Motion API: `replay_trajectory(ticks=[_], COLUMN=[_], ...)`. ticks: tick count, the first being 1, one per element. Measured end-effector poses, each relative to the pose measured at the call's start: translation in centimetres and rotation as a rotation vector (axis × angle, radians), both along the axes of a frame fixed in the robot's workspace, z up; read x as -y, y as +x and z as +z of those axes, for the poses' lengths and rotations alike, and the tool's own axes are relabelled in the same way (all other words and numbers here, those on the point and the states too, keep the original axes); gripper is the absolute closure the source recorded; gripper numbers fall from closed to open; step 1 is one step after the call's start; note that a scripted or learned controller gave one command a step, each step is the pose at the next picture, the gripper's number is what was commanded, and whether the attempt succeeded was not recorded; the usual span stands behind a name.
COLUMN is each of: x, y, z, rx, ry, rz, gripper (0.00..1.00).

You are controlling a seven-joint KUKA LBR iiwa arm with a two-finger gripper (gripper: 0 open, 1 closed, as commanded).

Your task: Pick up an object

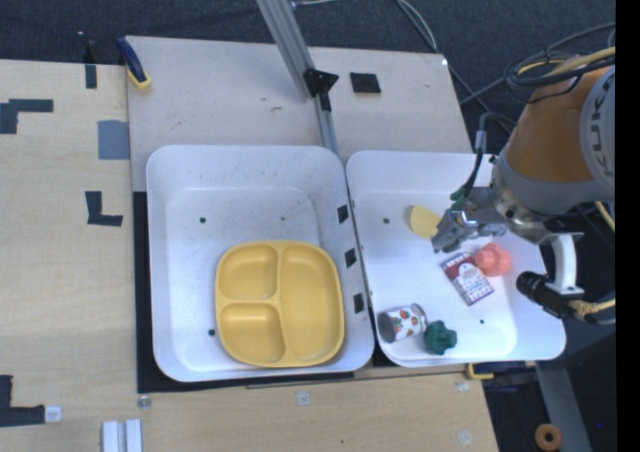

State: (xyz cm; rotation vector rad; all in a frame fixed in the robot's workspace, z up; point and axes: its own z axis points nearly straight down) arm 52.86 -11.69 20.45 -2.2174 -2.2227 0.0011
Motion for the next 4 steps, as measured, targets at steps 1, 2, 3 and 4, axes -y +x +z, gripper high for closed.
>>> replay_trajectory(ticks=[1, 2, 3, 4], x=[-4.7, -8.9, -13.9, -18.5], y=[1.0, 2.6, 3.2, 5.2], z=[-0.6, -0.9, -0.8, -1.0], rx=[-0.001, 0.000, 0.000, 0.000], ry=[0.000, -0.001, 0.000, -0.001], rz=[0.001, 0.000, 0.002, 0.002], gripper=[1.00, 1.00, 1.00, 1.00])
